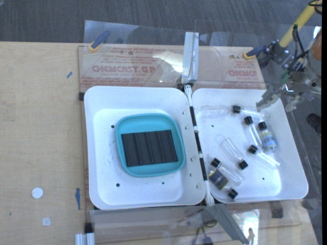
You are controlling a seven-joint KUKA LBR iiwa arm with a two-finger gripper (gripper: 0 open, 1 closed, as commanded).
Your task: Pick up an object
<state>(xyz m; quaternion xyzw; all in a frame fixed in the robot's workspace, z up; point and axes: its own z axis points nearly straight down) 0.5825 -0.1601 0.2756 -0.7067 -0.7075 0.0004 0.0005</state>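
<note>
The grey two-finger gripper (pixel 269 100) hovered over the upper right rim of the right shallow white bin (pixel 294 180); whether it was parted or closed I cannot tell. Below and left of it lay clear black-capped plastic vials (pixel 233 153).

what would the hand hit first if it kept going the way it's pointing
The hand points down and left over the right bin. Going straight on, it would likely first meet the clear vial with a black cap near the bin's top, though depth is hard to judge here.
</note>
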